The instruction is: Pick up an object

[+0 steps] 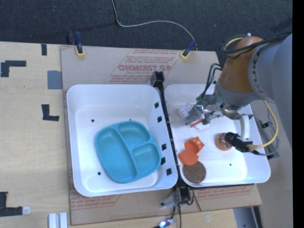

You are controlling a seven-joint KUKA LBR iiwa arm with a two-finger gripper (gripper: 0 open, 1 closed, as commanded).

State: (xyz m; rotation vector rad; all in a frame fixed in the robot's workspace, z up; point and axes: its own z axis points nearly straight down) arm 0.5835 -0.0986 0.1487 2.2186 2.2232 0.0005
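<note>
Right, I found the gripper [198, 114] low in the far half of the right bin [259, 175], reaching in from the right under the grey arm [266, 75] and its orange band [237, 70]; its fingers were a tangle of grey metal with a small red-orange piece against them, and I could not tell whether they were spread or pressed together, nor whether anything sat between them. Just left of the tips lay a crumpled, clear-looking wrapper [183, 110], touching or nearly touching the gripper; I could not settle which. Nearer the camera in the same bin, an orange block [195, 144] rested tilted against an orange-red disc [188, 157]; just beyond those sat a brown speckled round [194, 172], near the bin's front rim. Off to the right, well apart from the tips, a small brown-and-orange round object [223, 141] lay beside a black fitting with a yellow cable [271, 132] looping past the bin's edge.

The left bin [78, 99] held a blue divided plate [127, 151], three compartments showing, lying flat and angled across the floor; the two bins met along a black clipped seam [164, 122]. Both stood on a brown cardboard sheet [133, 65] printed with red lettering, pinned at its far edge by two blue and yellow clamps [79, 47]; a thin cable [152, 23] trailed over the dark floor behind.
</note>
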